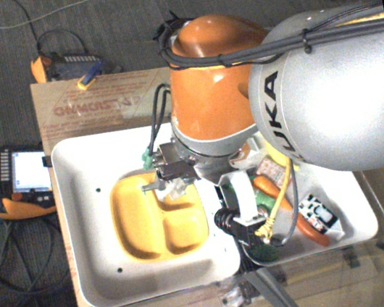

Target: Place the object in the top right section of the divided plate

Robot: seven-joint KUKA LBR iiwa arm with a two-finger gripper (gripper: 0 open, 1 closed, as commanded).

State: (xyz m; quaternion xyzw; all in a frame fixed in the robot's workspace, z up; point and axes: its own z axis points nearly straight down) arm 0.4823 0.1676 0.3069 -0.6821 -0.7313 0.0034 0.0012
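Note:
A yellow divided plate [149, 223] lies in the left white bin [83, 205]. My gripper [166, 183] hangs over the plate's upper right part, under the orange wrist band [210, 87]. Something pale and glinting shows just below the gripper at the plate's right rim, but I cannot make out what it is or whether it is held. The big grey arm hides the plate's far right edge.
The right bin [359, 226] holds several small items: an orange carrot-like piece [265, 186], a red piece [312, 232], a black-and-white item [317, 214] and something green [267, 209]. Cables hang from the wrist between the bins. A cardboard sheet [95, 103] lies behind the left bin.

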